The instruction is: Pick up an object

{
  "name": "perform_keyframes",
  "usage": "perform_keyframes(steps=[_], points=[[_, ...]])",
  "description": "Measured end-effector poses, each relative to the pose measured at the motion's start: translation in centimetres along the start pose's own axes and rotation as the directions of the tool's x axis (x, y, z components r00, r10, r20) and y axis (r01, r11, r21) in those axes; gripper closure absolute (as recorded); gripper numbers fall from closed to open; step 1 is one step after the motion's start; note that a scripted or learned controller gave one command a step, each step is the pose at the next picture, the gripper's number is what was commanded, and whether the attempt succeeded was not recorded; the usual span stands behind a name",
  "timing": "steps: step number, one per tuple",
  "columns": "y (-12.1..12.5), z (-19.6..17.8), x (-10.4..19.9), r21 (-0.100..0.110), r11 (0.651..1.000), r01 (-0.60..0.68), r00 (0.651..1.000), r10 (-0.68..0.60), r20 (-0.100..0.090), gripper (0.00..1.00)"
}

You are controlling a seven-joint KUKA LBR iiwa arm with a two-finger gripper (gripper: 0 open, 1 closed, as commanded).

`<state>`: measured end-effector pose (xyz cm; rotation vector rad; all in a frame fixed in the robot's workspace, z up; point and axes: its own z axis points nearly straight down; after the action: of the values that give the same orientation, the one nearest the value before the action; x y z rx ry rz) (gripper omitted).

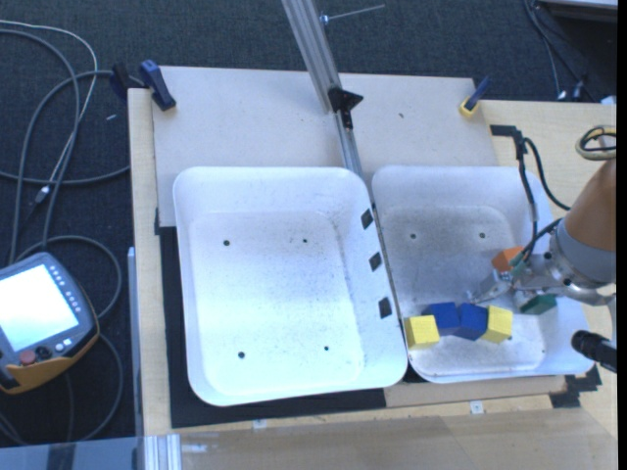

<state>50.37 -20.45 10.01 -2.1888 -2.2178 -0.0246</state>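
The right bin [441, 194] holds a row of small blocks near its front wall: a yellow block [422, 330], two blue blocks [458, 320] and a second yellow block [499, 324]. An orange piece [506, 258] and a green piece [538, 305] lie close to the arm's wrist. My gripper [497, 285] is low inside the right bin, just above the blue and yellow blocks and between the orange and green pieces. I see nothing clearly held in it.
The left bin [274, 272] stands beside the right one. A slanted metal pole [315, 47] rises from behind the bins. Cables [529, 179] run along the bench's right side. A teach pendant [39, 321] lies on the floor at left.
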Motion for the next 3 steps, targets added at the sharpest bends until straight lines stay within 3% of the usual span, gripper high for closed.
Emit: perform_keyframes(steps=[1, 2, 3], points=[[-2.3, -5.4, -0.8, -0.008, 1.000, -0.009, 1.000, 0.009, 0.023, 0.00], [4.8, -13.1, 1.8, -0.020, 1.000, -0.005, 0.999, 0.005, 0.032, 0.00], [0.3, -3.4, 0.1, 0.003, 1.000, -0.016, 1.000, 0.016, 0.025, 0.00]])
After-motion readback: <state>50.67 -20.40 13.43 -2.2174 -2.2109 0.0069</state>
